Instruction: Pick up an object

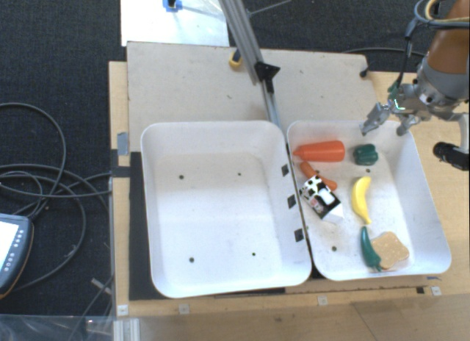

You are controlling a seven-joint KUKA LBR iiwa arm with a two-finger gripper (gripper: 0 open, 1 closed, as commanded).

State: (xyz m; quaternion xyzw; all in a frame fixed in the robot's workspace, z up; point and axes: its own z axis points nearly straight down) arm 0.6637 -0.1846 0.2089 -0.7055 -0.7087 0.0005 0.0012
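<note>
My gripper (388, 124) hangs over the far edge of the right bin (426, 207), open, with nothing between its fingers (371, 122). Just below it in the bin lies a small dark green pepper-like object (365, 155). To its left lies an orange carrot (320, 151), with a smaller orange piece (308, 170) under it. A black-and-white box (320, 196) sits near the bin's left wall. A yellow banana (360, 198) lies in the middle. At the near end a green chili-shaped object (367, 248) rests beside a tan slice of bread (391, 250).
The left bin (158, 207) stands beside the right one. A grey pole (242, 27) slants across the far bench. Cables (44, 178) and a tablet (11, 248) lie on the floor to the left.
</note>
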